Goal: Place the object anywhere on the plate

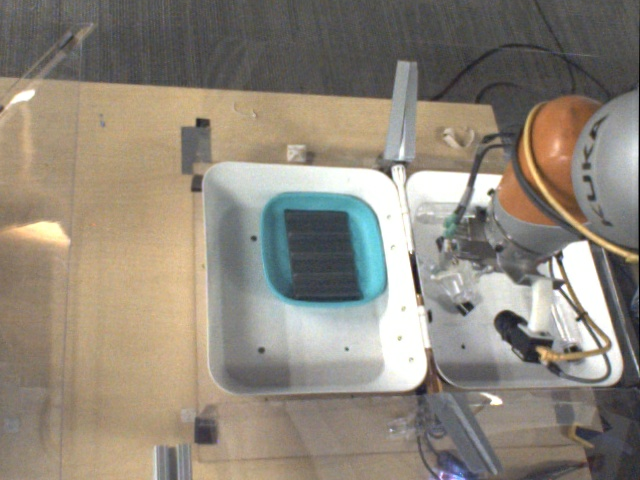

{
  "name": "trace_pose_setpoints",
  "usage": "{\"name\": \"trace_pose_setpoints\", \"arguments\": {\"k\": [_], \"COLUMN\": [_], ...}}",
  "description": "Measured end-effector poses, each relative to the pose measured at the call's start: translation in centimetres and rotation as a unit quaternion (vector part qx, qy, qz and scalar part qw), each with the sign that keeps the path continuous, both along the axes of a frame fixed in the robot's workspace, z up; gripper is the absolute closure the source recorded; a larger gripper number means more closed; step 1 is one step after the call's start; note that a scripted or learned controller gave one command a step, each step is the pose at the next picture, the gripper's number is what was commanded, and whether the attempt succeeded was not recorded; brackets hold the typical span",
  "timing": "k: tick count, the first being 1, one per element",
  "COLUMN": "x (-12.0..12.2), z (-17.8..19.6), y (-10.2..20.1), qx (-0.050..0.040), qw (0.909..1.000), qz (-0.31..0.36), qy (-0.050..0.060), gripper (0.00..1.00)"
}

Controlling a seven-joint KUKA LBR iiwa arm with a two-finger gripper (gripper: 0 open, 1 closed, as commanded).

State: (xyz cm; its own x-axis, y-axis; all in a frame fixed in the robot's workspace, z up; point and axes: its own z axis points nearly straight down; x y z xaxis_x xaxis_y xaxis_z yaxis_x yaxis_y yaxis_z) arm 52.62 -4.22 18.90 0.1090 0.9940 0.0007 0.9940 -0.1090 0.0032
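Camera view: a teal plate with a dark ridged centre is seen in the left bin, set as the drop target. The pincer is lowered into the right bin, over a clear, glassy object, likely for a grasp. Whether the pincer is apart or together cannot be told. The object is judged not yet on the plate.
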Motion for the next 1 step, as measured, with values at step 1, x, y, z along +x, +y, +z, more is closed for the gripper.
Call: {"name": "trace_pose_setpoints", "arguments": {"k": [1], "x": [0.0], "z": [0.02], "y": [-0.04], "qx": [0.0], "qw": [1.0], "qz": [0.0], "qy": [0.0], "gripper": [0.0]}}
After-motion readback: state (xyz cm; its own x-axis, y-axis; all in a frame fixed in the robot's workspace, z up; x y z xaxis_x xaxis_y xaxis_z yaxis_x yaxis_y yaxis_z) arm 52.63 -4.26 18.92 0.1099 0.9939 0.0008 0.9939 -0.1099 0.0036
